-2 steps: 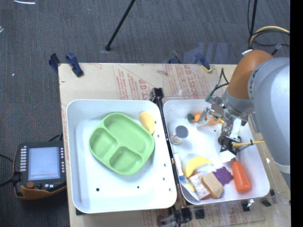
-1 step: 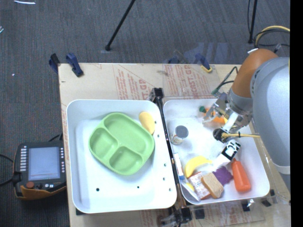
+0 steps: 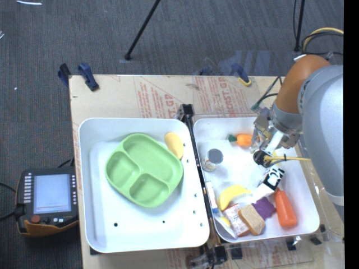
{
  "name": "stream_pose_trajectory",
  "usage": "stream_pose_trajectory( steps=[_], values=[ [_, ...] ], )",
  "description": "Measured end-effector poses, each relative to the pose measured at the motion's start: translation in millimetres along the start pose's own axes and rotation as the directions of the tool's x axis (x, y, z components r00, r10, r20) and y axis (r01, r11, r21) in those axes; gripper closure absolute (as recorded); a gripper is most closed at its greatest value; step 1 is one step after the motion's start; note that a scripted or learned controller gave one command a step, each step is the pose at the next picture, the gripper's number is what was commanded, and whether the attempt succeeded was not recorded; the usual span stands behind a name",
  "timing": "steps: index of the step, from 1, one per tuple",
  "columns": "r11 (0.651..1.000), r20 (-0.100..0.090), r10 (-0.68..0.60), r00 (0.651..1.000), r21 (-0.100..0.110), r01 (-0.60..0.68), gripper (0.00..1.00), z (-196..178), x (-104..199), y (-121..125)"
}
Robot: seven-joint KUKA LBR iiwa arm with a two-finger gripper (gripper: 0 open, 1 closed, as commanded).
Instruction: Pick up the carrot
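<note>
At the right bin's (image 3: 310, 203) near end lie a banana (image 3: 233, 194) and an orange bottle (image 3: 285, 208). The carrot (image 3: 242, 140) sits far back, just beside the gripper (image 3: 262, 150); whether it is gripping anything, I cannot tell. It should centre over the carrot before lowering.

Gripper (image 3: 261, 152) over right bin (image 3: 312, 203), carrot (image 3: 243, 140) just left of its tip, not between the fingers. Grey can (image 3: 215, 156) further left. Below the jaws: banana (image 3: 233, 194), bread (image 3: 252, 219), orange bottle (image 3: 285, 208). Green plate (image 3: 144, 170) in left bin (image 3: 90, 217), well apart.
</note>
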State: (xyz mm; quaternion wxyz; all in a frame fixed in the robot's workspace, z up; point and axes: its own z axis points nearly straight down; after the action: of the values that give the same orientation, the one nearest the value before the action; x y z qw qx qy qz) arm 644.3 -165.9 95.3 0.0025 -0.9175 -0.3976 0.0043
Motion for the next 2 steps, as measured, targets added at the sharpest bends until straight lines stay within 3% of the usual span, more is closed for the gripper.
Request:
stream_pose_trajectory(
  steps=[1,2],
  values=[
    [1.000,0.014,0.001,1.000,0.014,-0.001,0.00,3.8,-4.9,-2.8],
    [0.928,0.003,0.373,0.928,0.003,-0.373,0.00,9.8,8.6,-26.5]
  ],
)
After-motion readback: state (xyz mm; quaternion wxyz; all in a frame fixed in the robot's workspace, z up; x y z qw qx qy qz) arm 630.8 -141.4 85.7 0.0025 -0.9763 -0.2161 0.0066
